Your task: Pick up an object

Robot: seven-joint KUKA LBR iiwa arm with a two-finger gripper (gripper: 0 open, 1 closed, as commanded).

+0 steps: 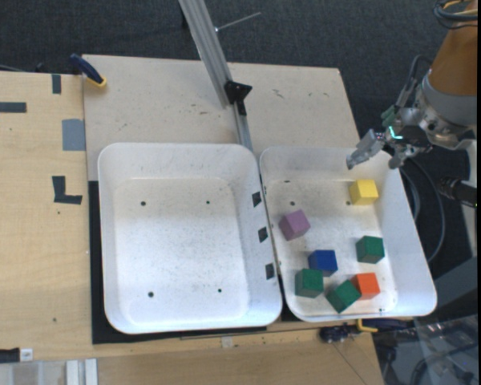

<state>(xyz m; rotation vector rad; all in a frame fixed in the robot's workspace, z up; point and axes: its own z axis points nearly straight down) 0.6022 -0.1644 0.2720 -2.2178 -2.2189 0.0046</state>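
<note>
Reaching in from the right, the grey arm with its orange band [457, 50] carries the hand [381, 152] above the upper right corner of the right bin [409, 247]; its two fingers are spread apart, one grey finger [362, 152] jutting out to the left over the bin's top rim, and there is a plain gap between them with nothing gripped.

The blocks all lie in the right bin; the yellow block [364, 190] sits nearest the hand, just below it and close to the bin's right wall, not touched by either finger; the purple block [294, 224] lies toward the left side of the bin, apart from the others; the blue block [323, 261] rests near the middle, with a green block [309, 282] touching or nearly touching it from below left; a second green block [369, 249] stands by the right wall, on its own; a third green block [344, 295] and the orange block [366, 285] sit pressed together near the bottom rim.

The left bin [112, 167] lies beside it, their rims meeting at the centre, both resting on the pale wooden table [144, 95]; a metal rail [208, 38] slants down from the top toward the seam between the bins; a small blue and yellow object [88, 70] lies on the table near the upper left.
</note>
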